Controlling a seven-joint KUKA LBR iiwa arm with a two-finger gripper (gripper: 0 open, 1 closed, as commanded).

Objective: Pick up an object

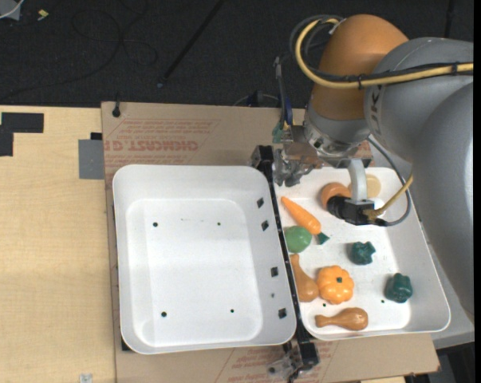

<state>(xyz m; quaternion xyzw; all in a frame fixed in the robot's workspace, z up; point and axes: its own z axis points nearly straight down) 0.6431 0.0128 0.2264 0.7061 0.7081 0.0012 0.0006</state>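
Grey arm (431, 134) bulks largest in view, reaching in over the right bin (427, 313). Its gripper (292, 166) hangs low at that bin's far inner corner, close to the wall shared with the left bin (192, 262). Whether it is released or clenched, I cannot tell; the tips blur into dark hardware there. No object shows held at its tip.

All candidate objects lie in the right bin. Carrot (300, 212) sits just below the gripper, slanted, the closest piece. Green piece (297, 238) lies just past the carrot. An orange round piece (333, 193) is beside the gripper on the arm's side, partly behind a black cable fitting. Farther off: pumpkin (336, 284), two dark green pieces (362, 252) and (398, 288), and a tan gourd (344, 319) at the near edge.

Judgement: pick not yet made. Everything rests on the bin floor. Grasp and lift remain; the carrot looks the likeliest target.
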